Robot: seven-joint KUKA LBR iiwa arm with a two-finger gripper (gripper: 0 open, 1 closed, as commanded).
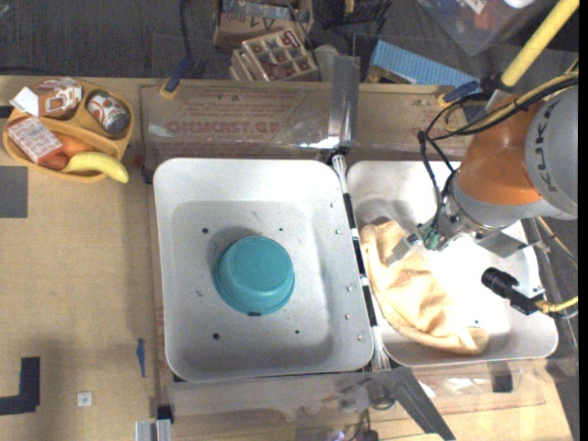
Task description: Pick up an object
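My gripper (424, 240) is down in the right bin (542, 343), tip right at the top edge of the yellow cloth (418, 292). Looks like it's touching the fabric, but I can't tell how the tip is set, it's too small & dark against the folds. Can't say I've got anything lifted.

The cloth is crumpled, starts just under and left of my tip, then runs away below it toward the bin's near rim, hugging the left wall. Just behind my tip, to the right, is my grey wrist w/ the orange band (501, 168). A bit further right & lower than the tip, a small black cylinder part (501, 281) sticks out over the white bin floor, w/ a yellow cable end beside it.

Further left of my tip, past the divider between bins, is the left bin (184, 200). A teal bowl (255, 274) sits upside down near its middle, well apart from me.

Far left, way beyond that bin, a yellow tray (18, 141) on the bench holds toy food, w/ a banana (96, 164) at its lower edge. Up past both bins lies a flat cardboard sheet (239, 122).
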